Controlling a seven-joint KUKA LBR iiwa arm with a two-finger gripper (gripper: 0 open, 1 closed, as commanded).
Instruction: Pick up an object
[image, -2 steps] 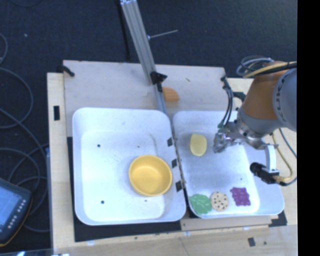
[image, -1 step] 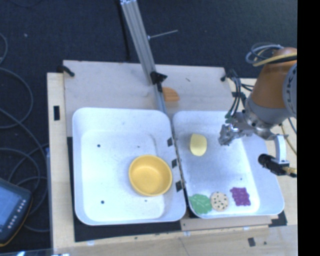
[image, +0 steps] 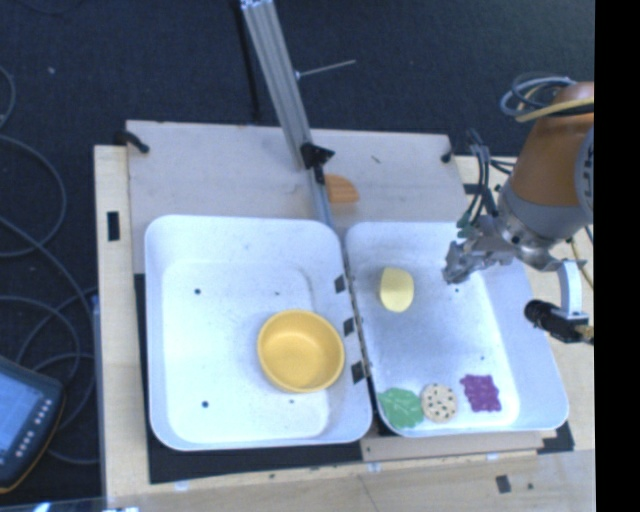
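Note:
The right bin (image: 520, 330) holds a pale yellow rounded object (image: 396, 289) near its upper left. Along its front edge lie a green object (image: 401, 405), a round speckled cookie (image: 438, 402) and a purple object (image: 481, 392). A yellow bowl (image: 299, 350) sits in the left bin (image: 200, 300). My gripper (image: 458, 268) hangs over the upper middle of the right bin, a short way right of the pale yellow object, with nothing seen in it.
A slanted metal rail (image: 285, 100) runs from the top of the view down to the gap between the bins. An orange item (image: 341, 189) lies on the bench behind the bins. Cables hang near the arm's wrist (image: 480, 190).

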